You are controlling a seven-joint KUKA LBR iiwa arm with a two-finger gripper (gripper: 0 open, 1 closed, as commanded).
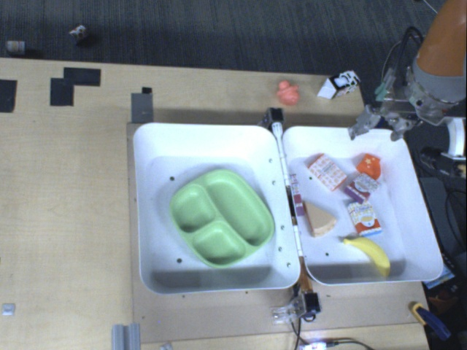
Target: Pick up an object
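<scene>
The right bin point(419, 195) holds a pink-and-white snack pack point(326, 171), an orange item point(369, 166), a purple wrapped piece point(361, 187), a small carton point(363, 218), a tan cheese wedge point(319, 219) and a yellow banana point(371, 253). My gripper point(378, 131) hangs over the far edge of this bin, above and behind the orange item. Its two fingers stand spread apart, open, with nothing between them.
A green divided plate point(221, 216) lies in the left bin point(146, 195). On the bench behind the bins sit a pink toy point(288, 92) and a white-and-black object point(339, 84). Cables run along the right side.
</scene>
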